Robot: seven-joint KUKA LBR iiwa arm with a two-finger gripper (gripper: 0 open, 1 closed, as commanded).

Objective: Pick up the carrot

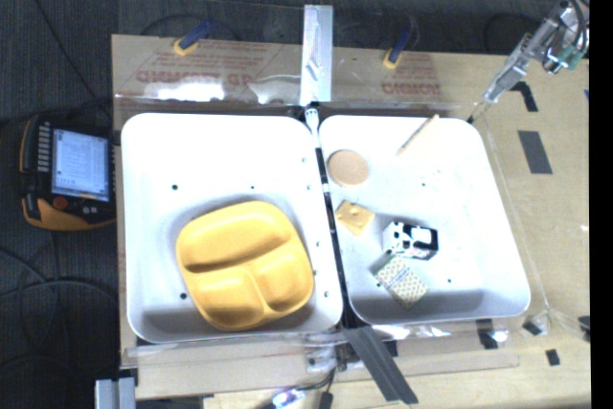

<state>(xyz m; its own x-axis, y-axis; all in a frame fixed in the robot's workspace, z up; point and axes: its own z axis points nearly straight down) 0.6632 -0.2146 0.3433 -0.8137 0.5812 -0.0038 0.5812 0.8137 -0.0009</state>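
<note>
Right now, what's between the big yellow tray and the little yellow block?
In the camera view, only the bins' side-by-side rims lie between the yellow tray and the yellow block.

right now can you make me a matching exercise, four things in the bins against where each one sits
Things:
1. yellow tray
2. round disc
3. thin stick
4. checked block

Places:
a. right bin, near edge
b. right bin, far edge
c. left bin
d. right bin, far left corner

Pairs: 1-c, 2-d, 3-b, 4-a
</note>
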